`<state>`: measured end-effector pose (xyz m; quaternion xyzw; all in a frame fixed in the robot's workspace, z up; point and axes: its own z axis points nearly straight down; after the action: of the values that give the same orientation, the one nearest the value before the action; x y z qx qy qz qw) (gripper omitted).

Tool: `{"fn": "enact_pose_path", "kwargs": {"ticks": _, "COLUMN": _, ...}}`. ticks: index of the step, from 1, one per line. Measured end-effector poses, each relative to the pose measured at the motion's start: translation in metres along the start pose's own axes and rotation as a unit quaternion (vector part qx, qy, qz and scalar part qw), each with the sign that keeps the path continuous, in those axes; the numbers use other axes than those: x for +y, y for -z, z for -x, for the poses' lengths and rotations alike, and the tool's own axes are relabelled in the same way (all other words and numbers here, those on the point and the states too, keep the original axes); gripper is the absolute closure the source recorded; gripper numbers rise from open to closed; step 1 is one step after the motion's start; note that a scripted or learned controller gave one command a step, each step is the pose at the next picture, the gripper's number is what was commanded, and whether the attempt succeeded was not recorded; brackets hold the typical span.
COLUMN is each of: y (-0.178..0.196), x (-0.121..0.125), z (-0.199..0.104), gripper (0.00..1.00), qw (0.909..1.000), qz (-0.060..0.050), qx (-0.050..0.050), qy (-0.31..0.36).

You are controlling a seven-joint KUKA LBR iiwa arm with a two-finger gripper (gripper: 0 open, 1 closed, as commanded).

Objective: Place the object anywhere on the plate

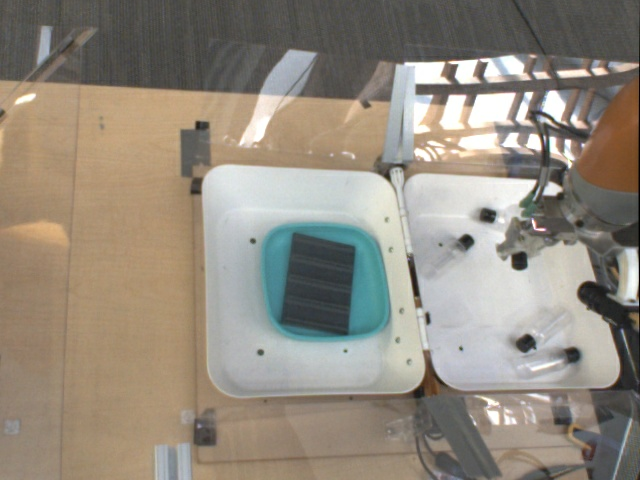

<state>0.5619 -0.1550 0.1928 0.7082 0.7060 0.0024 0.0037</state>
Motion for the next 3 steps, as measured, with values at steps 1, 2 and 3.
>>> {"fn": "enact_pose_path", "kwargs": {"ticks": 1, "y": -0.044, "x": -0.031, "z": -0.041, "gripper": 1.00, "qw": 0.9998, "qz": -0.002, "qx": 0.001, "qy": 0.019}}
{"fn": "enact_pose_path", "kwargs": {"ticks": 2, "y": -0.002, "x": 0.016, "z": -0.112, "gripper": 1.00, "qw": 0.9988, "qz": 0.000, "qx": 0.001, "qy": 0.050}}
{"fn": "enact_pose_path", "kwargs": {"ticks": 3, "y": -0.007, "x": 0.035, "z": -0.171, "gripper": 1.00, "qw": 0.9735, "qz": 0.000, "qx": 0.001, "qy": 0.229}}
